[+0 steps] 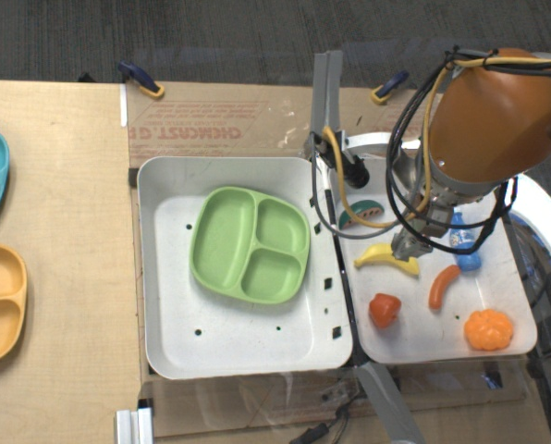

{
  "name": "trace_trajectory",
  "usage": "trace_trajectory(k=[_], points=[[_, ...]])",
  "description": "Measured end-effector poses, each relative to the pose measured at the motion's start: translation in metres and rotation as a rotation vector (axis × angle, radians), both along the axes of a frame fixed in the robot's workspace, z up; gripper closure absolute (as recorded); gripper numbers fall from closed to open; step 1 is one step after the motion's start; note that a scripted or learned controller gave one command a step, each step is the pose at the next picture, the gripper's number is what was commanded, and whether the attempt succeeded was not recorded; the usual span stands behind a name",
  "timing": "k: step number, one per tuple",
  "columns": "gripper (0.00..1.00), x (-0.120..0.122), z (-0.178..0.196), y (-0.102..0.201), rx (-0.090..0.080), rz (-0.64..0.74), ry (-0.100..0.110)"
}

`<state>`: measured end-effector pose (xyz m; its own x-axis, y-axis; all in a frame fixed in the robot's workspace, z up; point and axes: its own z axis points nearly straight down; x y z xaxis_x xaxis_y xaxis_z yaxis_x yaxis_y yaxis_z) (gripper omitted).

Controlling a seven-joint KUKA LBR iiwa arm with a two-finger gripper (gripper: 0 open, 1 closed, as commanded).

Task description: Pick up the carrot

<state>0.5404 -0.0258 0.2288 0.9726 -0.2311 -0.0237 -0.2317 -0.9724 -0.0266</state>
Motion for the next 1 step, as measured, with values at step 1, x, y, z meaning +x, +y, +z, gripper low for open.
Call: trace_trajectory(k=[1], points=[[1.0,0.0006,0.0076,0.0017,0.005,-0.005,0.002]])
